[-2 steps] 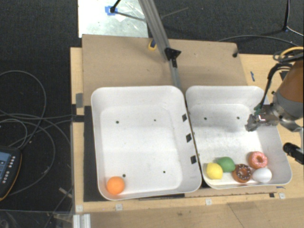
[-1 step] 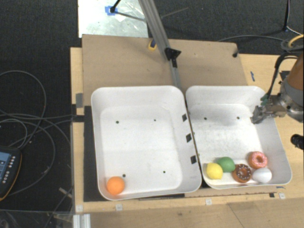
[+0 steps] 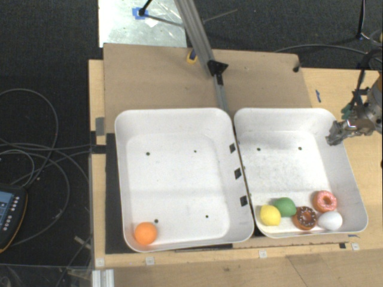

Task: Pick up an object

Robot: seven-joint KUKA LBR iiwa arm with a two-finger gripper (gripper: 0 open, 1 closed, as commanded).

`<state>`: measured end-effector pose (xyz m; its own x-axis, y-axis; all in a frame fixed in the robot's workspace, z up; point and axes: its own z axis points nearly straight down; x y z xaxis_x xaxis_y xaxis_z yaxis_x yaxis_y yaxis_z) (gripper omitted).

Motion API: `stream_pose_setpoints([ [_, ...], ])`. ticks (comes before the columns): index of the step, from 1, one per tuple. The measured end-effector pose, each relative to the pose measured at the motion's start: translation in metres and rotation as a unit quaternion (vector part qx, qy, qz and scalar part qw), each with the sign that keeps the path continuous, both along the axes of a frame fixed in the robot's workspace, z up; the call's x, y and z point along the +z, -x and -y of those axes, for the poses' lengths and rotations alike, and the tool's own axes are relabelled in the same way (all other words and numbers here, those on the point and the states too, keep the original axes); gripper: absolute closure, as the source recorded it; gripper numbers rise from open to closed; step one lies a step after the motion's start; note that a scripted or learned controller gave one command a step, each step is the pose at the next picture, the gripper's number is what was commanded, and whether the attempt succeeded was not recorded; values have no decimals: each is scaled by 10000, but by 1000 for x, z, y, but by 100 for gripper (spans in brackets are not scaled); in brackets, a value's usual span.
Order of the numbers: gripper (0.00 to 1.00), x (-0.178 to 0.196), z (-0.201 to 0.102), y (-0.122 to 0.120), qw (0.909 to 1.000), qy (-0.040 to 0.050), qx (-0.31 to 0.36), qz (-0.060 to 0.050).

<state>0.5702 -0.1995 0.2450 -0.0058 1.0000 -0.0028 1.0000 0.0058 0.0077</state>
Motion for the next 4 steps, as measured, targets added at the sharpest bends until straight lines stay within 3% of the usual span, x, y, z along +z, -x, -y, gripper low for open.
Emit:
stream_pose_setpoints([
  [4, 100, 15, -219, -36, 10000, -26, 29, -23],
])
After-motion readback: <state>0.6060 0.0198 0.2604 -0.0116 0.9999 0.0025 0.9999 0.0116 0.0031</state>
